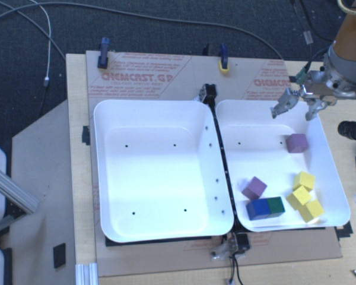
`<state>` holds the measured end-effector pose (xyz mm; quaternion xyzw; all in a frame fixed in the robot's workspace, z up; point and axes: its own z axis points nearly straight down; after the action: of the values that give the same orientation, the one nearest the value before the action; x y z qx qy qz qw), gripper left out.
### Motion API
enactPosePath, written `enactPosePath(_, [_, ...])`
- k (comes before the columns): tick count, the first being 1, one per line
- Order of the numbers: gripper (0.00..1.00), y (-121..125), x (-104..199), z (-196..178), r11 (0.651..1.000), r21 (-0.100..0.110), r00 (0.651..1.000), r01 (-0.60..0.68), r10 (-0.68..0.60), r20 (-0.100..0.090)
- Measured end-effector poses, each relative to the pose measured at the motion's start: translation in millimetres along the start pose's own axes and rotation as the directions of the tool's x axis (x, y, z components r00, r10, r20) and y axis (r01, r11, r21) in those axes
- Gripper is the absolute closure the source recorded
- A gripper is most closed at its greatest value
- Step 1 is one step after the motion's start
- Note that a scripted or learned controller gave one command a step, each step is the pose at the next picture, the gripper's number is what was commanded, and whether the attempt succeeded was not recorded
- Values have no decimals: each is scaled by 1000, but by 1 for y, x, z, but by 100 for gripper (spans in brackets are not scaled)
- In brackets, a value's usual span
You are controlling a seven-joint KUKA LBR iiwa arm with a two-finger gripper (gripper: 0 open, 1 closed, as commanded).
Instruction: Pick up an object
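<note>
My gripper (298, 107) hangs over the far edge of the right bin (249, 123), its two fingers spread apart with nothing between them. A pale purple block (296, 142) lies just below it on the bin floor. Nearer the front sit a darker purple block (254, 187), a blue block (259, 209) touching a green block (276, 205), and three yellow blocks (304, 196) clustered at the right front corner.
The left bin (154, 165) stands beside the right one, joined by a black divider (216, 153). Both rest on a cardboard sheet (148, 70) held by a blue clamp (104, 49) and a yellow-tipped clamp (224, 61). Cables run across the dark carpet behind.
</note>
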<state>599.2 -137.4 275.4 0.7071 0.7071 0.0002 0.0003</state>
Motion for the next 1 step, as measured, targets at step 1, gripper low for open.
enactPosePath(1, [0, -63, 44, 147, 1000, 14, 1000, 2, -2, -3])
